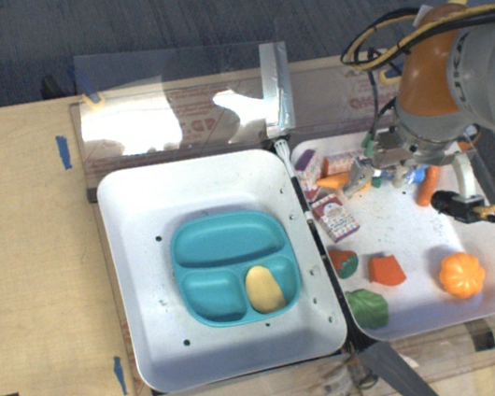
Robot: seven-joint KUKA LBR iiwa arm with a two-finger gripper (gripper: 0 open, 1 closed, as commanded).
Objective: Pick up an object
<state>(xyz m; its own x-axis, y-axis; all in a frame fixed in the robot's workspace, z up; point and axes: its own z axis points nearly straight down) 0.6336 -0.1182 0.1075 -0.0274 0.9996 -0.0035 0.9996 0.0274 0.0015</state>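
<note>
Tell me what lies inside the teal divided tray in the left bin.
A yellow potato-shaped object rests in the teal divided tray's lower-right compartment. Whatever sits beneath that object is covered.

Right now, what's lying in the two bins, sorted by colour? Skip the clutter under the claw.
Teal: 1, tray
Yellow: 1, potato
Orange: 1, pumpkin
Red-orange: 2, wedge, small piece
Green: 1, pepper
White and maroon: 1, packet
Total: 7; the pile under the claw is too jumbled to count.
</note>
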